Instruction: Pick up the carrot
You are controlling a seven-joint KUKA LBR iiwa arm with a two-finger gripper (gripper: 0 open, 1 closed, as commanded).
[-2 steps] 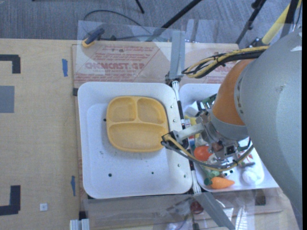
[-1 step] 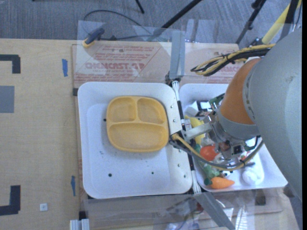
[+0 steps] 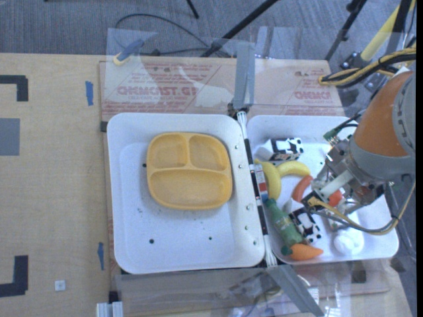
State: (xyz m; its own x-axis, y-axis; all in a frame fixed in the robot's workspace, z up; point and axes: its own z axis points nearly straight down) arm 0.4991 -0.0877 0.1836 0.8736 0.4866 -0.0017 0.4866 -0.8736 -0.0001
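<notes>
This is a robotics lab or test cell. A plywood bench (image 3: 46,177) marked with black and blue tape carries two white bins (image 3: 125,197), black tripod legs (image 3: 264,5) stand on grey carpet (image 3: 99,5) behind, and yellow cables (image 3: 357,71) run to the arm (image 3: 390,131).

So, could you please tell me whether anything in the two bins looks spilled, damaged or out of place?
Nothing stands out. The yellow three-compartment plastic plate lies flat in the left white bin; the orange carrot, yellow banana and green bottle lie loosely crowded in the right white bin.
</notes>
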